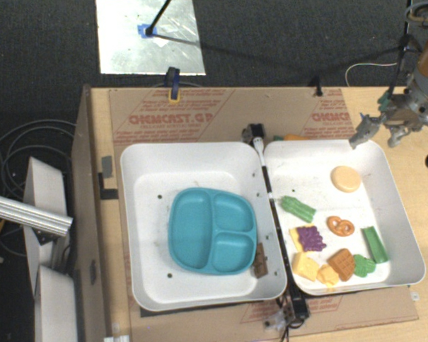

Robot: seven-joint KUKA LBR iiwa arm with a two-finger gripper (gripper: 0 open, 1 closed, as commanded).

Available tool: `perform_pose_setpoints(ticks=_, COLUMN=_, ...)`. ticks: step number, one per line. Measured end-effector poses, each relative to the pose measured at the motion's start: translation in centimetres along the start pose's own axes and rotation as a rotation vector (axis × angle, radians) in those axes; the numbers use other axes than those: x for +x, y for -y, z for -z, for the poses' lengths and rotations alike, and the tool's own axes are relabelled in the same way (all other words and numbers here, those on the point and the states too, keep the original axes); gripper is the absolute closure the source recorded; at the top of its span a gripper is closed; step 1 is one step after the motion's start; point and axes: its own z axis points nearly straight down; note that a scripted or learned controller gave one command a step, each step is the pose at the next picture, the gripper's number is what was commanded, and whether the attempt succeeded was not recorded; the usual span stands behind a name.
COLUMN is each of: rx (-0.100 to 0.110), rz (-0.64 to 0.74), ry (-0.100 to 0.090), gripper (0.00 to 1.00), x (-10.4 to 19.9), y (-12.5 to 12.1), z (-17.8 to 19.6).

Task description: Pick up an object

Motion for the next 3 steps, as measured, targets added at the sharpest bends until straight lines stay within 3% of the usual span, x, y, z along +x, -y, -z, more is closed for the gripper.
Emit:
perform_pose_setpoints(ticks=1, rx=0.013, rz=-0.006, ry=-0.004, gripper=0.00, x=-0.3, y=8.8, z=-9.1)
perform_pose_setpoints(ticks=2, rx=0.007, rz=0.004, ry=-0.005, gripper=0.00, x=5.0, y=9.8, z=-15.4)
perform_pose_setpoints(ticks=3, rx=0.004, rz=0.000, ry=-0.003, gripper=0.00, x=8.2, y=13.0, z=-19.0)
